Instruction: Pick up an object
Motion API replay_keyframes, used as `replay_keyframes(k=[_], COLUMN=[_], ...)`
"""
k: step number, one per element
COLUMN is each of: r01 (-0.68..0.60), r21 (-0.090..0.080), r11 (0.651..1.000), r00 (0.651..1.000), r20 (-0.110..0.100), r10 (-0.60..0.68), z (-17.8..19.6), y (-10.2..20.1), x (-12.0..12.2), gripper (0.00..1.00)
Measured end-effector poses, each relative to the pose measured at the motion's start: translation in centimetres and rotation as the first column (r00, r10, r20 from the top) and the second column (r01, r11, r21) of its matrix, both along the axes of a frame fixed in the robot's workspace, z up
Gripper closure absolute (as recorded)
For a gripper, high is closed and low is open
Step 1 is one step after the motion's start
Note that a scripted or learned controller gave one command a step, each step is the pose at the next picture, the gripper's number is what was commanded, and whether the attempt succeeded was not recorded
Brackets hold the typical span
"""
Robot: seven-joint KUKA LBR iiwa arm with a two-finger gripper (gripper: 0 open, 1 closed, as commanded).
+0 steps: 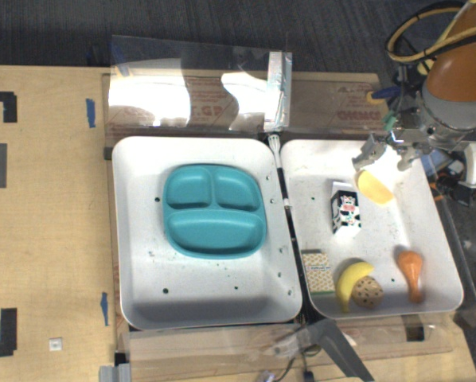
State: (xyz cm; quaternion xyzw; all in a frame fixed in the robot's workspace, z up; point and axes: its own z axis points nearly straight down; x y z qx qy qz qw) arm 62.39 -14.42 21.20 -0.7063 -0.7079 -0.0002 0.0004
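Note:
In the right bin (429, 213), my gripper (385, 156) hangs at the far end, its two pale fingers (365, 154) spread apart, so it is open. A yellow lemon-like piece (376, 187) lies just in front of the fingertips, not clamped between them. Further objects rest on the bin floor: a small white carton with a black cow print (345, 208), a yellow banana (349, 280) touching a speckled brown cookie (368, 294), an orange drumstick-shaped piece (411, 272) and a flat tan packet (314, 271).
The left bin (134, 237) holds a teal divided plate (215, 210). A clear plastic sheet (198, 94) stands behind the bins. Yellow and black cables (417, 34) loop above the arm's orange band (457, 78). Tan bench surface (43, 213) extends to the left.

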Motion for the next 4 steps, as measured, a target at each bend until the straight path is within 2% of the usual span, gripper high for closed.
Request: replay_keyframes(k=[1, 2, 3, 4], r01=[-0.022, -0.057, -0.128, -0.131], r21=[-0.002, -0.003, 0.008, -0.001], r11=[1.000, 0.998, 0.992, 0.991], r00=[1.000, 0.998, 0.992, 0.991], r20=[0.008, 0.008, 0.000, 0.012], r10=[0.022, 0.057, 0.128, 0.131], z=[-11.0, -12.2, -12.4, -10.9], y=[-0.2, -1.2, -5.5, -5.5], x=[-0.9, 2.1, 3.6, 4.0], gripper=[0.00, 0.00, 0.00, 1.00])
